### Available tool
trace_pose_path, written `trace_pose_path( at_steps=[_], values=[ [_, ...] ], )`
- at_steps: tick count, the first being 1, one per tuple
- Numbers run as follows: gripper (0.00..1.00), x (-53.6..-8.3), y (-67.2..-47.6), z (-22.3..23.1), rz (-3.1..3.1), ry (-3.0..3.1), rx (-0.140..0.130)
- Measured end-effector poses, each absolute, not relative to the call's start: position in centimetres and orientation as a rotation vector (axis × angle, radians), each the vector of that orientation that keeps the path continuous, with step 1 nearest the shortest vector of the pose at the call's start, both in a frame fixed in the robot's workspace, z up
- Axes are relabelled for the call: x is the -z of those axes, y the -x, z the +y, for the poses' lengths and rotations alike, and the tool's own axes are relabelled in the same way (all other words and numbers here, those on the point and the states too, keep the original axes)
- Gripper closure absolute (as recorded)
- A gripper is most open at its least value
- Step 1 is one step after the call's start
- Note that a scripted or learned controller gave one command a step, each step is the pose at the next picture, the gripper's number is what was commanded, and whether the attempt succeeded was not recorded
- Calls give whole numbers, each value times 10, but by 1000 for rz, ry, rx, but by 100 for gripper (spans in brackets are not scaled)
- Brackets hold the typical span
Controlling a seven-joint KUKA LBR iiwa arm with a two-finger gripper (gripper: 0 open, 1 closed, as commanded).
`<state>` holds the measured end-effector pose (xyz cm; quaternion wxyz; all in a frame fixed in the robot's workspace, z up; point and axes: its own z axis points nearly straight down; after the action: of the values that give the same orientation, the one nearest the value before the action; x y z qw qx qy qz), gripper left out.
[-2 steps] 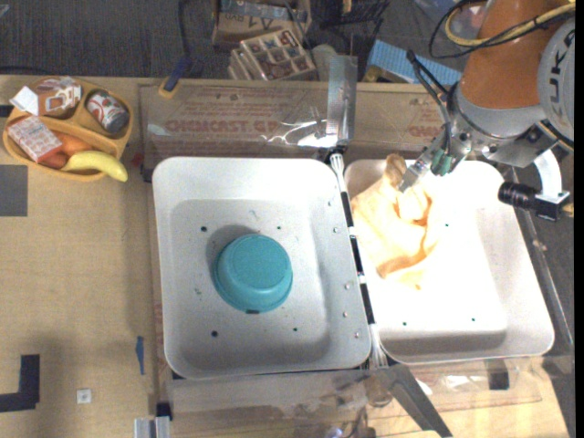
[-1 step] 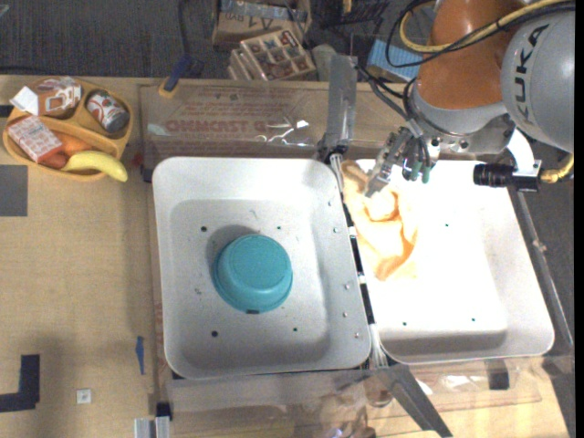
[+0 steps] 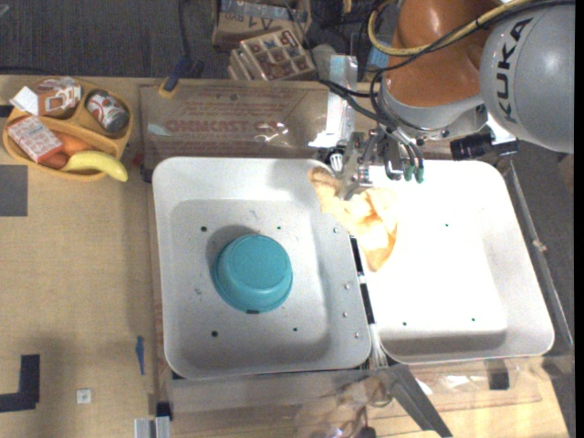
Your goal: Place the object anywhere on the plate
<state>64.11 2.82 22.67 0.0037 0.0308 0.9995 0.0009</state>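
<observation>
A teal plate (image 3: 254, 272) lies upside-down-looking, round and domed, in the middle of the left bin (image 3: 182, 199). A floppy yellow-orange object (image 3: 370, 222) hangs over the divide between the two bins, near their far edge. My gripper (image 3: 356, 176) is directly above the object's upper end, and the top of the object sits between the fingers. The object droops down and to the right from there toward the right bin (image 3: 456, 281). The plate is well to the left and nearer than the gripper.
A yellow tray (image 3: 18, 144) with a banana and small food items rests on the bench at far left. A clear-wrapped box (image 3: 228, 121) lies behind the left bin. Cables and clutter sit behind the bins.
</observation>
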Motion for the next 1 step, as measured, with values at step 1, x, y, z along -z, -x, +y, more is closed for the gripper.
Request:
trace_pose_path(
  at_steps=[1],
  values=[
    [100, -228, -654, 73, 3134, 3, -3]
  ],
)
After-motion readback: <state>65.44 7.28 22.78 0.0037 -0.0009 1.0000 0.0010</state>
